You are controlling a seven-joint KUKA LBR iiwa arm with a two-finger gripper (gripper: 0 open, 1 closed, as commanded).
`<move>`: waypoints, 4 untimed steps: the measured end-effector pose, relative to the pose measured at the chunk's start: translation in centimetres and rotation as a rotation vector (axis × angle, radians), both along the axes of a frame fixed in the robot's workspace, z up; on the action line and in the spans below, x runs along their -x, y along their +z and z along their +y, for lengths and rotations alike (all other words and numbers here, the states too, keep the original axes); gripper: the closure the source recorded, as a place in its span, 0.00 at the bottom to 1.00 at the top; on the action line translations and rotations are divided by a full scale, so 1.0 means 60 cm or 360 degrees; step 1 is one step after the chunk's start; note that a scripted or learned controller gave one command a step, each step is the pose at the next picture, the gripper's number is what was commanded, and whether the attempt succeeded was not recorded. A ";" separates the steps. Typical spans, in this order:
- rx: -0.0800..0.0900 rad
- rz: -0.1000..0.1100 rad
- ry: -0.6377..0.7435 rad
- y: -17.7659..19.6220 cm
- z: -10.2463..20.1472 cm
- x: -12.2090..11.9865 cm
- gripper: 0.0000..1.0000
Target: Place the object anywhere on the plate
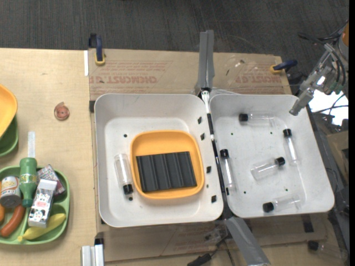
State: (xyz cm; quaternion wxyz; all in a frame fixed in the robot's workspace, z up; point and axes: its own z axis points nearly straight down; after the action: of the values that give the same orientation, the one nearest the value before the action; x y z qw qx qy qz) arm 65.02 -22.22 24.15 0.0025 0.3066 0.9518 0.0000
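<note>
Peeking in at the bench's far right edge, the claw [298, 107] is partly cut off; its state cannot be told. A clear tube [122, 173] is seen beside the orange plate [166, 143].

Dark grey floor [166, 10], perhaps carpet, pale wooden bench [44, 82], cardboard sheet [144, 73]

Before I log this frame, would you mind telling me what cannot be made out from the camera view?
- End effector: small and blurred at the right bin's upper corner; nothing legible between its tips.
- Arm: cut off by the right edge.
- Clear tubes, e.g.: transparent against white; contents too faint to tell.
- Dark ridged object on the orange plate: identity unclear.
- Yellow dish: cut off by the left edge.
</note>
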 end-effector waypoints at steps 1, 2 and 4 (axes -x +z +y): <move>-0.0002 0.0003 0.0004 -0.006 0.001 0.017 0.00; -0.0004 0.0007 -0.0202 -0.105 0.000 0.192 0.00; -0.0001 0.0003 0.0345 -0.008 0.000 0.074 0.00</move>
State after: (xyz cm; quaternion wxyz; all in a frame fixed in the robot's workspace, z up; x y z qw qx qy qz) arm 60.58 -22.19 23.69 0.0014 0.2019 0.9794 0.0002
